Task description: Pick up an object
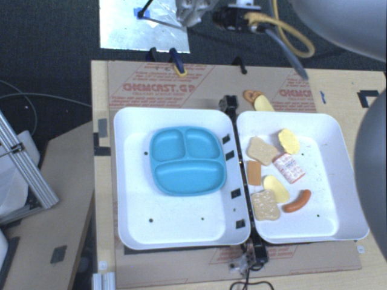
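The right bin [338, 162] holds several toy foods: a bread slice [262, 151], a yellow round piece [289, 141], a red-and-white packet [290, 168], an orange block [254, 173], a yellow wedge [276, 188], a cracker [265, 205] and a sausage [296, 201]. My gripper [192, 8] hangs high at the top of the view, over the floor beyond the bench and far from both bins. Nothing is visible in it. The grey arm [338, 11] crosses the upper right corner.
A blue divided plate [186, 161] lies in the left bin [130, 180]. A yellow piece [263, 104] and an orange piece [251, 95] lie on the cardboard behind the right bin. A shiny sheet [127, 17] lies on the floor at top left.
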Tool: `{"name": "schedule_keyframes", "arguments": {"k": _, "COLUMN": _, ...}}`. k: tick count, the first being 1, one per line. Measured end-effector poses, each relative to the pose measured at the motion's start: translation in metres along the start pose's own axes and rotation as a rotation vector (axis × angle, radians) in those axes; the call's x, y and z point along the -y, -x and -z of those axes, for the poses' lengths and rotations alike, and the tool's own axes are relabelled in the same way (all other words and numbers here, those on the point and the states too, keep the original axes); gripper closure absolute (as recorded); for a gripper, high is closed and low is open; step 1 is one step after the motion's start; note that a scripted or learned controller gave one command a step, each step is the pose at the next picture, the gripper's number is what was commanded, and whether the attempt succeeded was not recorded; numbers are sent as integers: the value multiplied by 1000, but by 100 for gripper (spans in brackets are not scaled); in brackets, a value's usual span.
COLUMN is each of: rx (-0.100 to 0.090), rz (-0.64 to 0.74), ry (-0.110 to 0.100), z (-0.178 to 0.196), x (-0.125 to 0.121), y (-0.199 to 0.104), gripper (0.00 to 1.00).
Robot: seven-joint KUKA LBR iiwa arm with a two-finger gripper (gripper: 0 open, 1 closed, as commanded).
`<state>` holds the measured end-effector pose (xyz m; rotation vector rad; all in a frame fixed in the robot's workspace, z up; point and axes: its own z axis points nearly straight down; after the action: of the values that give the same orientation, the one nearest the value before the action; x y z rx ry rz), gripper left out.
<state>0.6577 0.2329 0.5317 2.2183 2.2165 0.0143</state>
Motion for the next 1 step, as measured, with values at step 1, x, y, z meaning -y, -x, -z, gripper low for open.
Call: {"name": "schedule_keyframes", "arguments": {"k": 1, "rx": 2, "rz": -2, "ry": -7, "z": 4, "x": -12, "y": 43, "gripper": 100}}
